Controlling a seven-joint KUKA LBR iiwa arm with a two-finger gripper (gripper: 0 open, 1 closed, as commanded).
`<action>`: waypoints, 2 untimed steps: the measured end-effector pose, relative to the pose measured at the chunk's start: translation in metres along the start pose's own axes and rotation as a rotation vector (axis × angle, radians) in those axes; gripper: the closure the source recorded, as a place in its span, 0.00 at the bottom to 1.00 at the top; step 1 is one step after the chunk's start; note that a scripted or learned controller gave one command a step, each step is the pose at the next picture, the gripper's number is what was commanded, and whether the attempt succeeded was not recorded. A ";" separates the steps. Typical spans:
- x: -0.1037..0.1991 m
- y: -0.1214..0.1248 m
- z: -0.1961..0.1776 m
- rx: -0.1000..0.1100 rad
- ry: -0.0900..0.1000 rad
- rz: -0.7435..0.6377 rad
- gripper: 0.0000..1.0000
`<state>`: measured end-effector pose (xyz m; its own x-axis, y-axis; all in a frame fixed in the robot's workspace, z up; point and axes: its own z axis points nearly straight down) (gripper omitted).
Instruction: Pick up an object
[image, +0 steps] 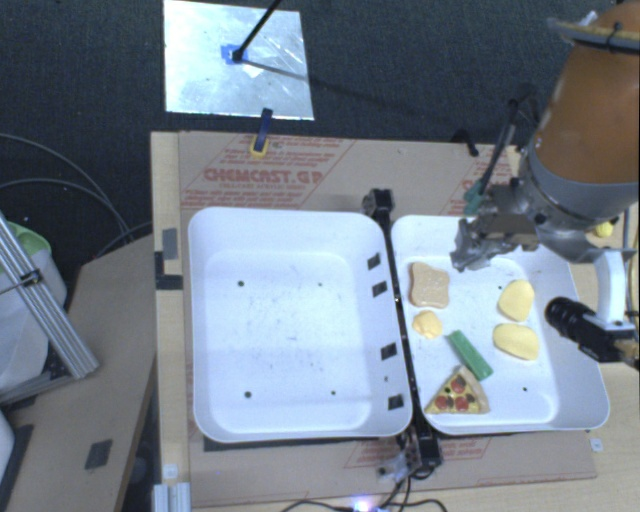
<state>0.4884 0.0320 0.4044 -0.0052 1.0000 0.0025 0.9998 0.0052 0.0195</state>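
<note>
Camera view: gripper (468, 257) hovers beside bread slice (430, 286) in right bin (575, 405)

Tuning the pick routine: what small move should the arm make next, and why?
Probably shift the gripper slightly toward the bread slice and lower it. The gripper hangs just beside the slice in the right bin, nothing shows between the jaws, and the slice is the closest item.

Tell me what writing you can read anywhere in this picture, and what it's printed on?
"CHEMCAST GP": red print on the brown sheet under the bins, above the left bin.
More red print on that sheet near the right bin and along the bottom edge: too blurred to read.
</note>
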 end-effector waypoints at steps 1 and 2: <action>0.050 -0.002 0.051 0.020 -0.001 -0.004 1.00; -0.006 -0.001 0.014 0.013 -0.003 0.008 1.00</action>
